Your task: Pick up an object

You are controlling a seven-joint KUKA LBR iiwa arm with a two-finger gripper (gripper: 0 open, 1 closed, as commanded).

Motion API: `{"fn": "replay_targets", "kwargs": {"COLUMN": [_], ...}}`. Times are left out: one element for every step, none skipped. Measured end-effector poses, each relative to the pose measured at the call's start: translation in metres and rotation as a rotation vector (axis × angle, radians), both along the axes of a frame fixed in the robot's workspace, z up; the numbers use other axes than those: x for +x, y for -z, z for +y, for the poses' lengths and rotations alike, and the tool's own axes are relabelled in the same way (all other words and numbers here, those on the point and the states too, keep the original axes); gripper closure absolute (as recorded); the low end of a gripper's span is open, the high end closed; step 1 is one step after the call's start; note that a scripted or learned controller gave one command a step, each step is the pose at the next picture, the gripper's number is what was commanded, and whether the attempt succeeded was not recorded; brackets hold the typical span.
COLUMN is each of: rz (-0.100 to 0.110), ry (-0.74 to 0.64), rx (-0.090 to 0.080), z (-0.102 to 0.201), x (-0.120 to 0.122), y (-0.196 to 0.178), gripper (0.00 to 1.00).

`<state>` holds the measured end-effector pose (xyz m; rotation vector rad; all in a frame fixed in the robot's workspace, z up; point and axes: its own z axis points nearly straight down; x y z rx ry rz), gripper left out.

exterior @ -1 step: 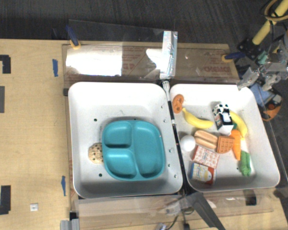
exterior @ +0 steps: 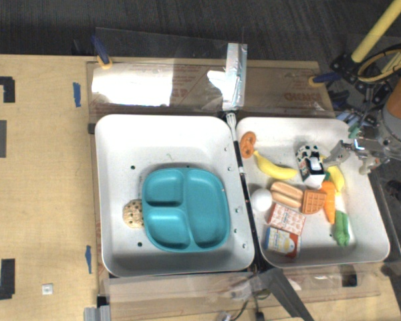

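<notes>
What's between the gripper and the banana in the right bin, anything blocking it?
Yes. The gripper is at the right bin's upper right edge, and the black-and-white toy sits in the line from it to the banana. The banana's top side has nothing on it, so a descent from above looks open.

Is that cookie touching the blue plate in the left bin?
Touching, as far as the camera view shows: the cookie sits right against the left rim of the blue plate, with no white gap between them.
</notes>
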<state>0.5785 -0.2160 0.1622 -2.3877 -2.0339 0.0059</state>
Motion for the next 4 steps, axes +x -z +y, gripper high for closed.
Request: {"fn": "replay_targets", "kwargs": {"rz": [-0.003,-0.01,-0.014,-0.009], "ry": [0.182,0.227,0.229,0.349], "rx": [0.0,-0.002,-0.004,-0.001], "z": [0.006,0.058,0.057,0.113], "x": [-0.012,-0.043,-0.042,-0.066], "y": [-0.001,0.075,0.064,-0.016], "gripper": [0.0,0.0,1.0,1.0]}}
